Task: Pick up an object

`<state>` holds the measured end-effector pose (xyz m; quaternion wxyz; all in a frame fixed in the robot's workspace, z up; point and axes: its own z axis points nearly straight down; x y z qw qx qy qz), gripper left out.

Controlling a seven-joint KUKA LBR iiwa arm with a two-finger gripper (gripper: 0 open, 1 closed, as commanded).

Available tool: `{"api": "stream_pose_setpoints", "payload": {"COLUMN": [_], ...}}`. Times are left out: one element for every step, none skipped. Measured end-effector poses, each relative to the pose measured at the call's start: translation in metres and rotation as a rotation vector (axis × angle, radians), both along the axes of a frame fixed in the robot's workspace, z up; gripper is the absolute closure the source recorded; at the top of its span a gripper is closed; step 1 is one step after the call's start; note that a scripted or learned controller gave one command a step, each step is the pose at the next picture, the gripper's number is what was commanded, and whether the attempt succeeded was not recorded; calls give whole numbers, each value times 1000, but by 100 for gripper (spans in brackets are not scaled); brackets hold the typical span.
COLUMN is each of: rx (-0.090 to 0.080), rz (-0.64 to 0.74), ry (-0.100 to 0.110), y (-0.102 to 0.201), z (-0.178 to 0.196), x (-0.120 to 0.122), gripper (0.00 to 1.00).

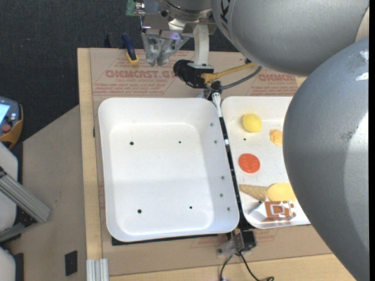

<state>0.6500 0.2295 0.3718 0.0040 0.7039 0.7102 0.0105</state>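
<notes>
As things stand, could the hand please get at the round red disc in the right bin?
Probably yes: the round red disc lies flat and apart from its neighbours, though the hand hangs beyond the bins' far edge.

Two white bins (pixel 111 157); six small items (pixel 249 163), perhaps more behind arm (pixel 328 157).
</notes>
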Motion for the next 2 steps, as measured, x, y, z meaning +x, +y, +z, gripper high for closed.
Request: {"api": "stream_pose_setpoints", "payload": {"rx": [-10,-12], "rz": [-5,-10], "ry": [16,28], "y": [-4,-6], "z": [-2,-72], "x": [0,16], "gripper": [100,100]}}
